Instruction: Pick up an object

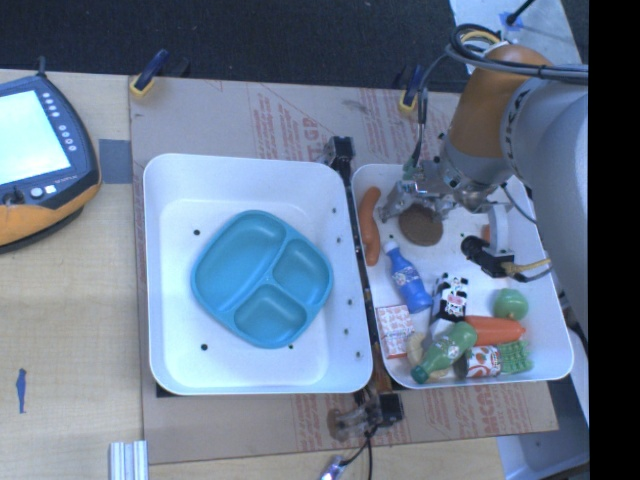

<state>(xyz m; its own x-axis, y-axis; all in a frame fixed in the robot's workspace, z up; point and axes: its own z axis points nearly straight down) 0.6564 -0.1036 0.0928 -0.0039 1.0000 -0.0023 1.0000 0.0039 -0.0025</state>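
Note:
My gripper (420,200) hangs low over the far end of the right bin (556,360), just above a brown round object (422,228). I cannot see whether it touches that object. An orange-brown sausage (370,226) lies to its left by the bin's wall. Nearer the front are a blue bottle (408,279), a black-and-white cow toy (453,297), a green ball (510,303), a carrot (493,328) and a green bottle (444,351).
The left bin (170,368) holds a blue divided plate (262,278). A red-and-white packet (394,324) and a small can (483,364) lie at the right bin's front. A tablet-like pendant (35,158) sits on the bench at far left.

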